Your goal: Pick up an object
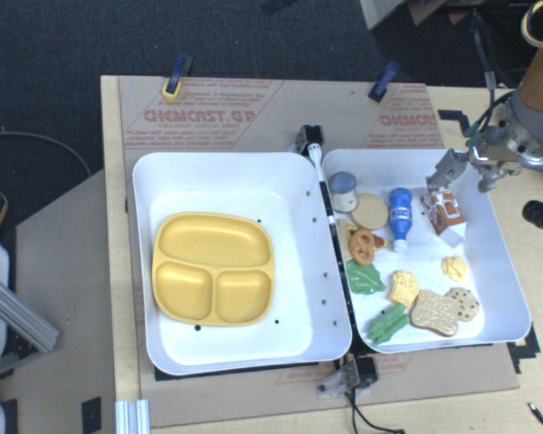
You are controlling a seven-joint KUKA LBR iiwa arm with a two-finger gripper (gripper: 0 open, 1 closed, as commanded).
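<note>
White bins sit on the worktop. The tool (450, 172) hangs just above a little red and white toy (446, 213) in the right bin (505, 278). I cannot tell its state. Nothing is picked up yet.

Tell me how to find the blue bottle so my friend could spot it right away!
Look at the right white bin, the one full of toy food, not the left bin with the yellow tray. Near its top middle lies the blue bottle, beside a round tan cookie and above a pretzel. It is the one bright blue thing there, with a white cap.
</note>
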